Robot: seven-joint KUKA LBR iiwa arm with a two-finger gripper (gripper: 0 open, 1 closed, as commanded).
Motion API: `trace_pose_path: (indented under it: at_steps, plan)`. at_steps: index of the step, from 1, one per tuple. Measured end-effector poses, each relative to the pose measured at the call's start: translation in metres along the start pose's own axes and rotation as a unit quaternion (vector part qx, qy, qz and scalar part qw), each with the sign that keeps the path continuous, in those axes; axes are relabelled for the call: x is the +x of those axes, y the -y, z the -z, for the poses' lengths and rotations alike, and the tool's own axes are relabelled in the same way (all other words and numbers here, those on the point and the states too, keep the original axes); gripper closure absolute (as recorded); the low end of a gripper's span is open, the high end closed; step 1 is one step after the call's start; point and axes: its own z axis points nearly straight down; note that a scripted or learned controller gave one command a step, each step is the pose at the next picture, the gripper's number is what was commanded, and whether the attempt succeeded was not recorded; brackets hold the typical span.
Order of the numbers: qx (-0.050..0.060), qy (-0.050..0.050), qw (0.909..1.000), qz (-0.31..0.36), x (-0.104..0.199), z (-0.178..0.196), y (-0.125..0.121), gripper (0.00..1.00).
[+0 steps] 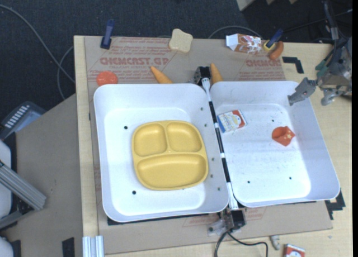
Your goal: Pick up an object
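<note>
So from the overhead camera, the tool (pixel 305 89) is parked up at the far right corner of the right bin (pixel 313 191), hanging over the rim with nothing between its fingers as far as I can see. How far open it is, honestly can't tell; it's small and blurry up there.

Candidates to grab: a small red object (pixel 283 135) sits in the right bin, below the tool and a bit to its left, near but not touching anything. A little milk carton (pixel 231 120) lies flat further left of the tool, just beside the divider between the bins. Way left of the tool, in the left bin (pixel 109 138), there's a yellow divided plate (pixel 169 155).

What could go wrong, my guess: the red thing is small and lumpy, so a slightly off-center descent could just nudge it across the slick bin floor instead of closing on it. The carton lies flat, so the fingers may skate over it. The plate looks too wide to pinch except at its rim.
</note>
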Motion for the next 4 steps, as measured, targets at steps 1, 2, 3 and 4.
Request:
trace_pose_path:
  at_steps: [1, 2, 3, 4]
  plan:
    - [-0.001, -0.002, 1.0000, 0.001, -0.032, -0.176, -0.012, 0.00]
    - [-0.001, -0.001, 1.0000, 0.001, -0.033, -0.166, -0.012, 1.00]
    - [0.000, 0.000, 1.0000, 0.000, -0.020, -0.173, -0.019, 1.00]
    - [0.001, -0.001, 1.0000, 0.000, -0.021, -0.186, 0.022, 1.00]
